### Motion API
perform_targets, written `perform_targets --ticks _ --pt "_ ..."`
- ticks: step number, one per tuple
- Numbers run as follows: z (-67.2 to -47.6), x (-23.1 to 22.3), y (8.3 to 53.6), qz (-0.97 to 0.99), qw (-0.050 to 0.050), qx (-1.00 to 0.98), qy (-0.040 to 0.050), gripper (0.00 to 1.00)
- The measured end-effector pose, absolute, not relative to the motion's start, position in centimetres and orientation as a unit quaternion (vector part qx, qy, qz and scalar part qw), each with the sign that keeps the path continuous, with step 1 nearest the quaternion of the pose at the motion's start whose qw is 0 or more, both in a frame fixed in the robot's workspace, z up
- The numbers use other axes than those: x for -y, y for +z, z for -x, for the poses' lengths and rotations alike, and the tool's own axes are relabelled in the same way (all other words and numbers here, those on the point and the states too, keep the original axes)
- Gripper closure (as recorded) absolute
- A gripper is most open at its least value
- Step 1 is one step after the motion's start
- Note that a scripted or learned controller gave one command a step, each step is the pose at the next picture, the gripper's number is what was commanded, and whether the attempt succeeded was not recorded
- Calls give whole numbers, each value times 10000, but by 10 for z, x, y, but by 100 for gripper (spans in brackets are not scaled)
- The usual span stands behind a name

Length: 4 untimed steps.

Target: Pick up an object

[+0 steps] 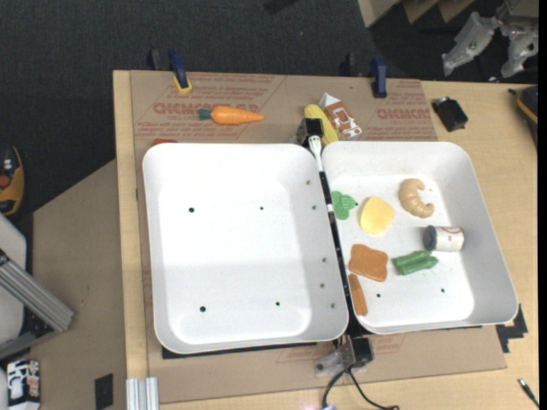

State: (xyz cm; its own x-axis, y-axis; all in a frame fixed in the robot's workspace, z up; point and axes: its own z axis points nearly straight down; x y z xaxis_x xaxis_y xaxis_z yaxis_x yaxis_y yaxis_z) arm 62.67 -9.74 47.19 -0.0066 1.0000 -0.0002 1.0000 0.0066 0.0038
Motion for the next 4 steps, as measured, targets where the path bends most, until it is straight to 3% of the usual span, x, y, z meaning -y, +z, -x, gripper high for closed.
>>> perform_targets --ticks 1,2,3,4 --pt "-624 101 486 -7065 51 -7077 21 100" --pt "-624 101 485 -7066 44 -7076 15 0" --pt "-625 101 497 -7062 75 -7080 28 100" --pt "-575 81 318 -7074 -77 -7067 -54 100"
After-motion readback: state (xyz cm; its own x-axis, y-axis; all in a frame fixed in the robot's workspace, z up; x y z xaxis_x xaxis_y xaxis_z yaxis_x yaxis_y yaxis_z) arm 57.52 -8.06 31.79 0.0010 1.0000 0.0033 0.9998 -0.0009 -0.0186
